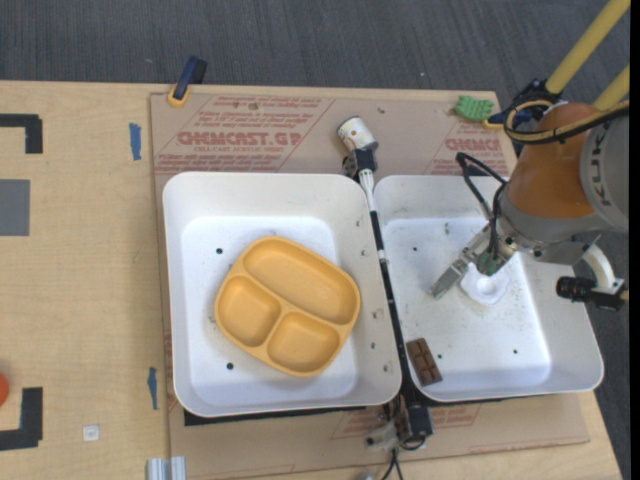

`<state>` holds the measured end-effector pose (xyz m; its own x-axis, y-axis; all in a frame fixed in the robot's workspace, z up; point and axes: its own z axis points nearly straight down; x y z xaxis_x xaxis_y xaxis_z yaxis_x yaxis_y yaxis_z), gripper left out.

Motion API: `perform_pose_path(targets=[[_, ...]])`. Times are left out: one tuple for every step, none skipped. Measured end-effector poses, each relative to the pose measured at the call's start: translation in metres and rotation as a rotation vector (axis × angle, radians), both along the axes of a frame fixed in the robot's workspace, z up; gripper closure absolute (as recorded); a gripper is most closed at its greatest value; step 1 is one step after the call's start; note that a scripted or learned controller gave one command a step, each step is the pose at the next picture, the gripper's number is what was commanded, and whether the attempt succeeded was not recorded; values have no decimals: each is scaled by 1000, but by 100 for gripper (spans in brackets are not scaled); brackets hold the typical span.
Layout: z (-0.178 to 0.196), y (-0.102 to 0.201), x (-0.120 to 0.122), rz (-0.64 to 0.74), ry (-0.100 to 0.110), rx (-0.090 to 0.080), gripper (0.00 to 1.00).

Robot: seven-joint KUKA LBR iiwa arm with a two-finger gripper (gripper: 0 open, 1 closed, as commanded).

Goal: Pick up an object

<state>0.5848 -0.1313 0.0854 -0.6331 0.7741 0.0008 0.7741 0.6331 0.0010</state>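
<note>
My gripper hangs low over the middle of the right bin, reaching in from the right under the orange wrist band. Its fingers are spread, open: a grey finger points left and down. A small white piece sits at the other fingertip; I cannot tell whether it is a loose thing or part of the gripper. Nothing shows between the fingers. A small brown bar lies in the bin's front left corner, apart from the gripper. A yellow divided plate lies in the left bin.
The bins share a middle wall with a black cable along it. A white-capped fitting stands behind that wall. A green piece and a blue clip lie on the cardboard at the back.
</note>
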Motion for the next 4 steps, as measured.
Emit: perform_pose_path(targets=[[0, -30, 45, -88, -5, -2, 0], [0, -6, 11, 13, 0, -1, 0], [0, -70, 61, 194, -2, -4, 0], [0, -47, -1, 214, -2, -1, 0]])
